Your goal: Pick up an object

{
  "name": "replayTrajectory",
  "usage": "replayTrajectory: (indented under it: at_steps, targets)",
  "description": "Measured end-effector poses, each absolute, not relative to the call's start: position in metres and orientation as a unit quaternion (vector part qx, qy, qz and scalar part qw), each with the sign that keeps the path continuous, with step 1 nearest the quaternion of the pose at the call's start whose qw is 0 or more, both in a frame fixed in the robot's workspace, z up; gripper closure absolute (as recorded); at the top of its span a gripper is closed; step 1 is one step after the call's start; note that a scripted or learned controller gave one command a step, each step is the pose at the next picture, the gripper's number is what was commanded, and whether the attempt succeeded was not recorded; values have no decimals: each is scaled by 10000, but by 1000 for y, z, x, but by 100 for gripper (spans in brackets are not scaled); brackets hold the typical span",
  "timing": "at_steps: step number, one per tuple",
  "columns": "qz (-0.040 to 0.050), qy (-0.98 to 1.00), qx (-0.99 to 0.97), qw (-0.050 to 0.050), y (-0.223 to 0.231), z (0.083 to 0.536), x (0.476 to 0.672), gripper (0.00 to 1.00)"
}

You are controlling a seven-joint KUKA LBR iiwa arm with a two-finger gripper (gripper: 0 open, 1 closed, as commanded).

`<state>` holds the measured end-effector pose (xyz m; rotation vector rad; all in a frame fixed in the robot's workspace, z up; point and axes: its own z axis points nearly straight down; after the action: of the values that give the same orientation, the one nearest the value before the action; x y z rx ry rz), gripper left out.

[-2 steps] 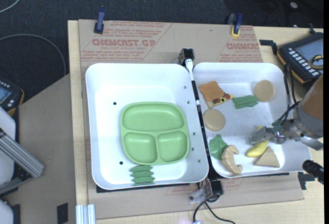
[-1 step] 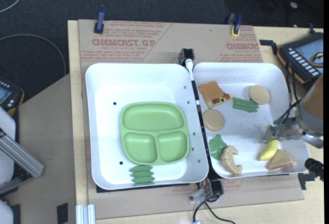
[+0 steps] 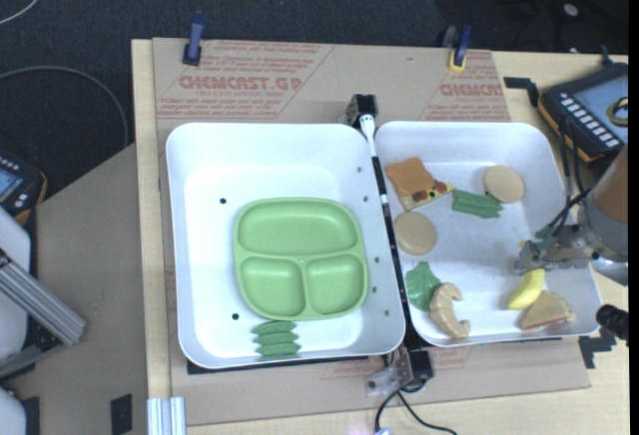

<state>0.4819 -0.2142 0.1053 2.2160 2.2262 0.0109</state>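
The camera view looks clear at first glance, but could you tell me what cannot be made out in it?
- The gripper, camera view: too small and blurred to tell how its fingers stand, or whether it touches the yellow banana just below.
- The arm, camera view: cut off by the right edge.
- The brown toy in the right bin: its printed details are too small to identify.

The bench (image 3: 300, 74) bears two white bins (image 3: 190, 223).
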Motion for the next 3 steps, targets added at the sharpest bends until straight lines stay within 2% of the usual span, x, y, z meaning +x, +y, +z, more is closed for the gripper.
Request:
replayTrajectory:
  at_steps: [1, 2, 3]
  targets:
    - [17, 7091, 7051, 28, -220, 84, 572, 100]
    - [-11, 7064, 7078, -39, -196, 84, 500, 100]
    - [14, 7085, 7057, 34, -199, 85, 576, 100]
